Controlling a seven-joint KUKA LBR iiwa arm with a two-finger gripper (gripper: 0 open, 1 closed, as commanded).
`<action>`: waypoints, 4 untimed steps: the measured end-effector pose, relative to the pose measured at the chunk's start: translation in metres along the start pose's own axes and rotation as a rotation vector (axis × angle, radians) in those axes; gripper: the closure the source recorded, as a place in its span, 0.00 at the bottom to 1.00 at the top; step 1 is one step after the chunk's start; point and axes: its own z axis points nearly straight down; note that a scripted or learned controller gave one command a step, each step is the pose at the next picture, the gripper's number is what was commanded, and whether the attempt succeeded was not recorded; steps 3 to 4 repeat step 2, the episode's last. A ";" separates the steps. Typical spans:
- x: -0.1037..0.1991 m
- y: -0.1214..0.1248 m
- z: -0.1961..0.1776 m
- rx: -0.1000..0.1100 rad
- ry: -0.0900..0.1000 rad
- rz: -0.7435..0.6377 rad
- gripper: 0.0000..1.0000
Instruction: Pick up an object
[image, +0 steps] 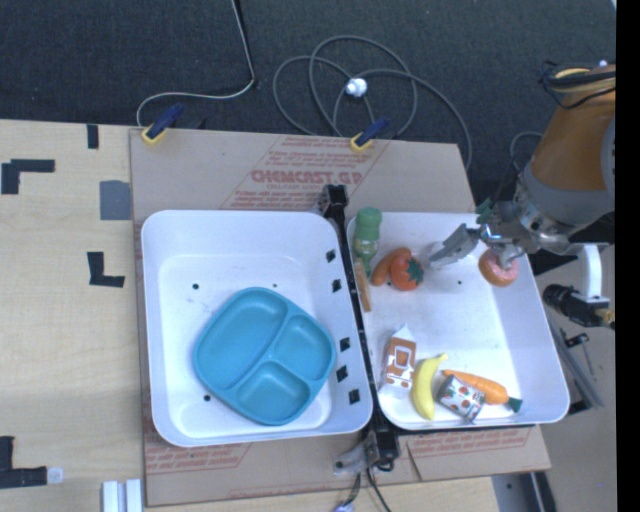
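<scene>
Your grey two-finger gripper (478, 247) hangs over the right white plastic bin (548, 335), fingers spread apart, holding nothing. 1 round orange-red toy fruit (498, 267) sits just beside it, and another round orange tomato-like toy (403, 270) lies near.

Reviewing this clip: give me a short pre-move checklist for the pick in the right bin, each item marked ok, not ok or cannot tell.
1. Gripper is over the right bin: ok.
2. A target lies close: the tomato is just left of it, and a peach-coloured round fruit sits by the wrist: ok.
3. Something is between the fingers: not ok, nothing is seen there.
4. Tomato has free space for the fingers: not ok, the green bottle crowds its left side.
5. Banana and carrot lie away from the arm's path: ok.
6. Height of the gripper above the bin floor: cannot tell.
</scene>
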 end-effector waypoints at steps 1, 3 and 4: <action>0.048 0.056 0.132 -0.007 -0.006 0.003 0.00; 0.050 0.056 0.124 -0.005 -0.004 0.001 1.00; 0.050 0.056 0.124 -0.005 -0.004 0.001 1.00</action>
